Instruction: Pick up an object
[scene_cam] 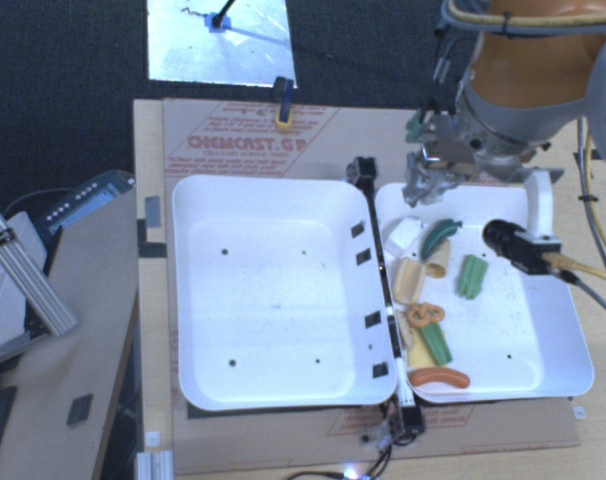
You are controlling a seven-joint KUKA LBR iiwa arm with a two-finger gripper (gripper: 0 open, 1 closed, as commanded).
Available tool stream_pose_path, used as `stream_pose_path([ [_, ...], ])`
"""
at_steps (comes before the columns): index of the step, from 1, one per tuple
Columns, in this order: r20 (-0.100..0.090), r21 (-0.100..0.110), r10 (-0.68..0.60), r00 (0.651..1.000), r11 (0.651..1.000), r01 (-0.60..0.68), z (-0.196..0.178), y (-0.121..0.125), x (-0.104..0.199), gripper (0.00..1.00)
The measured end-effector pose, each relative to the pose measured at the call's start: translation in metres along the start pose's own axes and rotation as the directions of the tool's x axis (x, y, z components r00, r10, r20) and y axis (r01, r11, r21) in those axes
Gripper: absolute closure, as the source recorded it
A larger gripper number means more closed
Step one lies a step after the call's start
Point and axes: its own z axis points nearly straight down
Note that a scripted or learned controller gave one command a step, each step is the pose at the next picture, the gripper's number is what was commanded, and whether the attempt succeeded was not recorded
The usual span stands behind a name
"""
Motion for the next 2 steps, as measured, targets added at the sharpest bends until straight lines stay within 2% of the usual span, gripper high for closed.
stream_pose_path([
  [1, -0.001, 0.002, -0.008, 1.0, 1.0, 0.008, 0.025, 0.018, 0.047, 1.0],
  [2, -0.001, -0.002, -0.004, 1.0, 1.0, 0.004, -0.011, 0.009, 0.038, 1.0],
])
